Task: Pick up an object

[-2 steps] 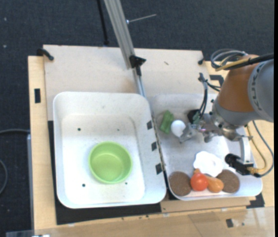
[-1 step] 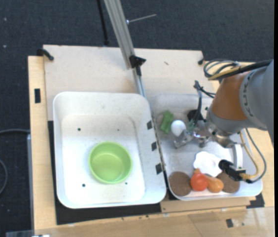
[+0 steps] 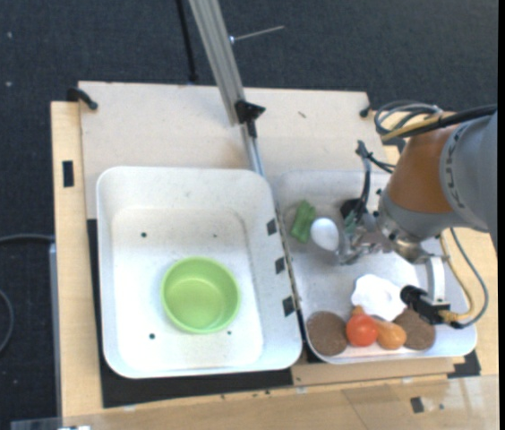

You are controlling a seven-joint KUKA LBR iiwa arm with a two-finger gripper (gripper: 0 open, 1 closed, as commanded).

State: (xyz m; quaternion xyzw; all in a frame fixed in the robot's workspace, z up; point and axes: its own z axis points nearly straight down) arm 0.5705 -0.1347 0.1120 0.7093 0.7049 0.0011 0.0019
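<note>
White plastic bins sit side by side on the bench: the left bin (image 3: pixel 127 231) holds a green bowl (image 3: pixel 201 295), the right bin (image 3: pixel 324 186) a scatter of small things. From the right the grey arm (image 3: pixel 432 182) (orange band above the wrist) reaches into the right bin, its gripper (image 3: pixel 349 247) low and just beside a white egg-shaped object (image 3: pixel 324 233) that touches a green piece (image 3: pixel 303 219). Whether the gripper is open or closed I cannot tell. Near the front wall lie a white lump (image 3: pixel 378 295), a red tomato (image 3: pixel 362 331), an orange piece (image 3: pixel 391 335) and two brown discs (image 3: pixel 327 331).
</note>
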